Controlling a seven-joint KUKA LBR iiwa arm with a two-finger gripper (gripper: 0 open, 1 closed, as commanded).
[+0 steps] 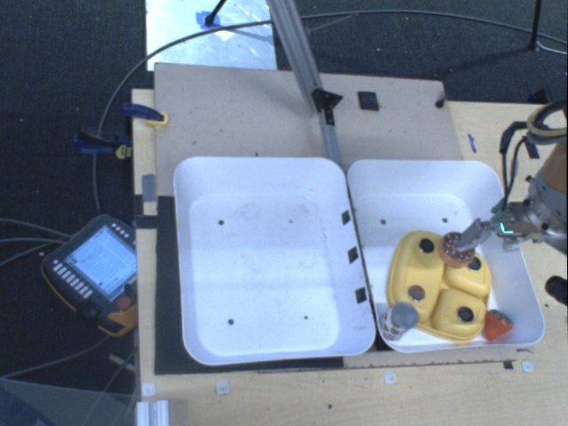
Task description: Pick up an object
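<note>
In the right bin [426, 193] lies a large yellow moulded piece [439, 282] with several rounded humps and dark holes. A small brown round object [456, 250] rests on its upper right part. My gripper [467, 238] comes in from the right, its tip directly against that brown object and low over the yellow piece. Whether the brown object is held cannot be made out. A small grey cylinder [401, 316] sits at the yellow piece's front left corner. A red-orange item [497, 325] lies in the bin's front right corner.
The left bin [257, 256] stands beside the right one, joined along a divider with black clips [353, 254]. A slanted metal pole [302, 51] crosses the back of the bench. A teach pendant [93, 269] lies off the bench to the left.
</note>
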